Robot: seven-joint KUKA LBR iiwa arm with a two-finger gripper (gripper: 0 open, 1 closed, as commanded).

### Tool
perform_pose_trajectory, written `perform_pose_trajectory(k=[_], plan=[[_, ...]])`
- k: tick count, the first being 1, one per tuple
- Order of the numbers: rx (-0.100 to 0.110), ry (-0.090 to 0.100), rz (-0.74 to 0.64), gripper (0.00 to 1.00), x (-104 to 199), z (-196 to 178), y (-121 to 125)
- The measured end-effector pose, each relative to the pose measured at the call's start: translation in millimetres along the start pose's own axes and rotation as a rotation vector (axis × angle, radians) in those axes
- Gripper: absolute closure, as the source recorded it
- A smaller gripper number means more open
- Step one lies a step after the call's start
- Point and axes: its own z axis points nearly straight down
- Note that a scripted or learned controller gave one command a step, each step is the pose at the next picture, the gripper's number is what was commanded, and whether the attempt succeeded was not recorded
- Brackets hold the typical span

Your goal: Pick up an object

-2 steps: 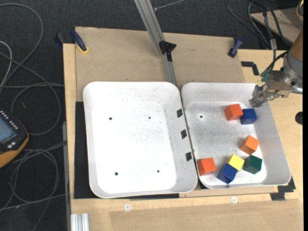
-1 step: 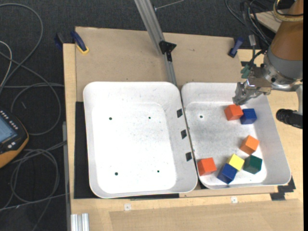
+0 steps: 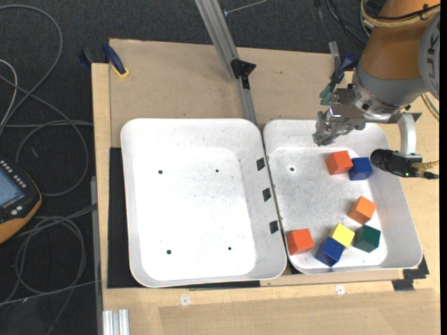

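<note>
**Gripper hangs over the right bin's far end, blocks lying below**

The nearest block to the gripper is an orange cube [image 3: 339, 162], sitting flat on the floor of the right bin [image 3: 307, 187] toward its far end, its edges turned slightly off the bin's walls. As a cube it has no long axis to speak of. A blue cube [image 3: 360, 168] sits touching or just beside it on the right.

The gripper [image 3: 325, 135] sits just up and left of the orange cube, near the bin's far rim. Its dark fingers point down, but they blur together, so how far apart they stand cannot be told; no block appears between them.

Nearer the camera lie five more blocks: a second orange cube [image 3: 362, 209], a green cube [image 3: 367, 238], a yellow cube [image 3: 342, 234], a dark blue cube [image 3: 329, 251] and an orange-red cube [image 3: 300, 240].

The left bin [image 3: 140, 187] lies beside it.
</note>
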Motion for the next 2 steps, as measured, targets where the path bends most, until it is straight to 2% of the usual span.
perform_pose_trajectory(k=[2], plan=[[0.005, 0.001, 0.001, 1.00, 100.1, 26.8, 8.4]])
